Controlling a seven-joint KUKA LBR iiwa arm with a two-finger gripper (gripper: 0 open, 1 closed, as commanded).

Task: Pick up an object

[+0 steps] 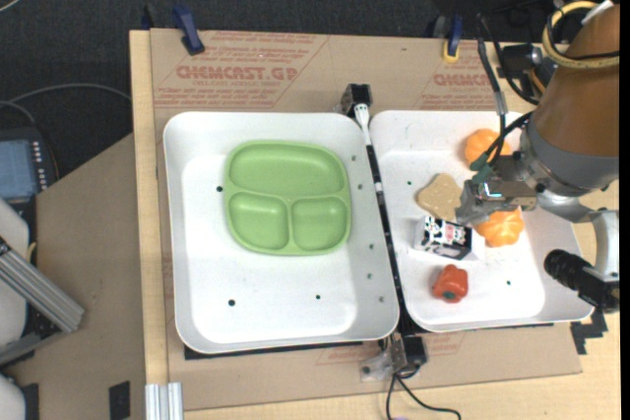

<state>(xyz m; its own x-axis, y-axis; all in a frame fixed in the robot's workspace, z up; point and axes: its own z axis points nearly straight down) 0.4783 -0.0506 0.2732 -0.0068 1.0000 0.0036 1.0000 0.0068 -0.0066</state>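
My gripper (479,204) hangs low over the middle of the right bin (522,305), its dark body covering its own tips. Just under it lie a tan flat piece (439,195) to its left and an orange fruit-like object (504,228) to its right. A black and white patterned item (445,236) sits just below the tan piece. A red pepper-like object (450,282) lies nearer the bin's front. Another orange object (478,145) rests toward the back, partly behind cables.
The left bin (197,290) holds a green divided plate (287,198). The arm's orange band (581,84) and grey wrist loom over the right bin's right side. Black cables run down from the back. Blue clamps (187,30) hold the cardboard base at the rear.
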